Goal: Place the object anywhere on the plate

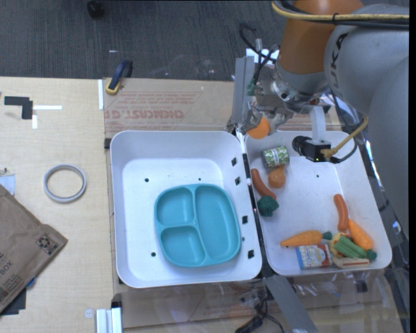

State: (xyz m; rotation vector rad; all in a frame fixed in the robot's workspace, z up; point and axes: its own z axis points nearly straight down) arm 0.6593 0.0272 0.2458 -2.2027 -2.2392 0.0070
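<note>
Gripping a small round orange object (259,129), the gripper (260,125) should travel left and release gently above the divided turquoise plastic plate (196,224).

A pale wooden bench (52,247) filled the left and near part of the scene. Beyond its far edge lay a dark grey carpeted floor (175,32), with a small black caster wheel (96,8) at the far left. A flat sheet of brown printed cardboard (169,104) lay under the far side of the bins. On the bench rested a white roll of tape (65,183), strips of black tape (19,104), and a brown cardboard box (23,250) at the near left. A blue and yellow clamp (119,75) sat at the cardboard's far left corner.
</note>
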